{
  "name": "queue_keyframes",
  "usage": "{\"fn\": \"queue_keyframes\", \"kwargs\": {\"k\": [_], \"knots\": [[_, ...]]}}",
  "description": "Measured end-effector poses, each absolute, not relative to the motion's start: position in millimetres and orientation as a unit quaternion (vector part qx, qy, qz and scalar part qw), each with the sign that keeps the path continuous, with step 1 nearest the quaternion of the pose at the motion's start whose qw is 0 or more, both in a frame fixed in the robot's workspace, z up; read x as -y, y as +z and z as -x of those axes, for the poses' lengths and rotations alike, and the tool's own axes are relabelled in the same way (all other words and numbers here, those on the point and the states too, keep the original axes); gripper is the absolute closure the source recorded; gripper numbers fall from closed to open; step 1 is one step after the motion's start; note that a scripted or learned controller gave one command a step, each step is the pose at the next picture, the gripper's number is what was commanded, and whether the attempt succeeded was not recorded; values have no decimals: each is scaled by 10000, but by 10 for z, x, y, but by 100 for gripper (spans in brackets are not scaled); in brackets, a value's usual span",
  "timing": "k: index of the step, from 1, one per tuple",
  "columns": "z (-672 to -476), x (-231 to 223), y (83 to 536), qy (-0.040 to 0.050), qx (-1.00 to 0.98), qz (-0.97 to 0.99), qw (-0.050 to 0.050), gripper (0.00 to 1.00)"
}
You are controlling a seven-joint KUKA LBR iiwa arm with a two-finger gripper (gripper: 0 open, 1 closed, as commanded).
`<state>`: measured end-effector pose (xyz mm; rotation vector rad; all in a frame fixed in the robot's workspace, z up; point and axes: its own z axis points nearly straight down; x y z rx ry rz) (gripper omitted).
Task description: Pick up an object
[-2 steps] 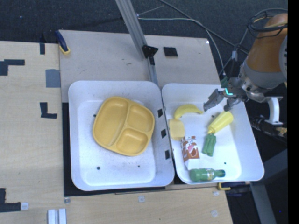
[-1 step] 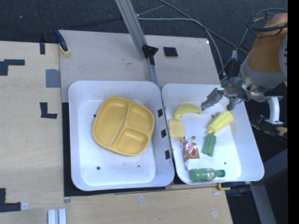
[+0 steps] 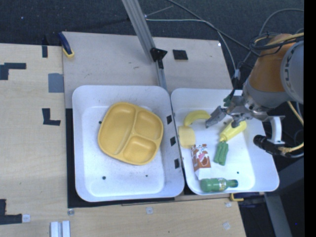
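Observation:
The right bin holds several small items: a curved yellow piece, a pale yellow block, a red and white packet, a small dark green piece, a green bottle and a long yellow item. My gripper hangs over the upper middle of this bin, open, its dark fingers spread apart. The long yellow item lies just below and right of the fingers. The curved yellow piece lies to their left. Nothing sits between the fingers.
A yellow divided plate lies in the left bin. A metal pole slants down to the bins' shared back edge. Cables trail behind the arm at the right.

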<state>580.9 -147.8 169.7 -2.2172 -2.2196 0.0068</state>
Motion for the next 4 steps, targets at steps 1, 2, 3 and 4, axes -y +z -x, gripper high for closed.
{"fn": "queue_keyframes", "kwargs": {"k": [1,2,3,4], "knots": [[-5801,1513,1257,18,7075,7067,13,0],[-5809,1512,844,4,7077,7065,-12,0],[-5827,1514,981,-12,7079,7063,-38,100],[-5796,1431,1565,-7,7077,7065,-8,100]]}}
